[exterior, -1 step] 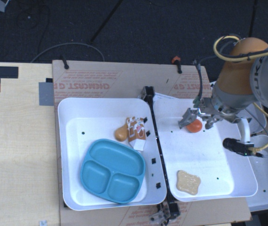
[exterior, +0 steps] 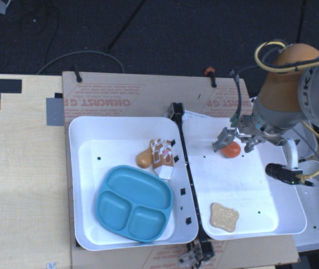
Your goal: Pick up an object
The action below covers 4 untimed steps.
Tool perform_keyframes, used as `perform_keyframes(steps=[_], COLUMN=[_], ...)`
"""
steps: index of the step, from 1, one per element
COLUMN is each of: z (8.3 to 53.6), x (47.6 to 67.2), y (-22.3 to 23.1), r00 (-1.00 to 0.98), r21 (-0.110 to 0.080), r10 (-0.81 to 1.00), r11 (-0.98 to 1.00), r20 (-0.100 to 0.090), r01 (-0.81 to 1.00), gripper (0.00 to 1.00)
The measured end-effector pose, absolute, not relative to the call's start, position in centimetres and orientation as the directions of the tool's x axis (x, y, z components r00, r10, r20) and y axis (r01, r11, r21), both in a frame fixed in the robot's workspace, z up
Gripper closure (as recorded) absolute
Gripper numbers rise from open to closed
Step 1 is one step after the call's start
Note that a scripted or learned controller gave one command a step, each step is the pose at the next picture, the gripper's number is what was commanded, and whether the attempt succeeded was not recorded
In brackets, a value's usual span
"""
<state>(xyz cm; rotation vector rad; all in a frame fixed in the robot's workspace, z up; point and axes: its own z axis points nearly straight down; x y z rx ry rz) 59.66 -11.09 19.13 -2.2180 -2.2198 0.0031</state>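
Camera view: single fixed camera, mounted above the bench (exterior: 19, 167), looking down at a slant. Both white bins fall within frame, left bin (exterior: 81, 150) and right bin (exterior: 285, 206), side by side, with the divider between them running near centre. Far edge of frame takes in dark floor (exterior: 148, 21) with cables beyond the bench. The arm (exterior: 288, 83) enters from the right. Distance: moderate, wide enough for both bins whole and a cardboard sheet (exterior: 126, 97) beneath them.

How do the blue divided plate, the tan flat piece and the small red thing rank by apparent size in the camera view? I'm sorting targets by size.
1. Blue divided plate, clearly largest.
2. Tan flat piece.
3. Small red thing, partly covered by the end effector, so somewhat unsure.
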Motion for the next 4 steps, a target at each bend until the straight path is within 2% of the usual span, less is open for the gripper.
perform_keyframes(steps=[1, 2, 3, 4], z=[13.3, 8.5, 9.7, 14.2], x=[58.6, 58.5, 58.5, 58.5], y=[-10.8, -10.7, -10.9, -11.7], r00=[0.000, 0.000, 0.005, 0.005], r21=[-0.010, -0.006, -0.005, 0.001], r10=[1.000, 1.000, 1.000, 1.000], r11=[0.000, 0.000, -0.005, -0.005], r20=[0.002, 0.001, 0.001, 0.000], r01=[1.000, 1.000, 1.000, 1.000], gripper=[0.00, 0.00, 1.00, 1.00])
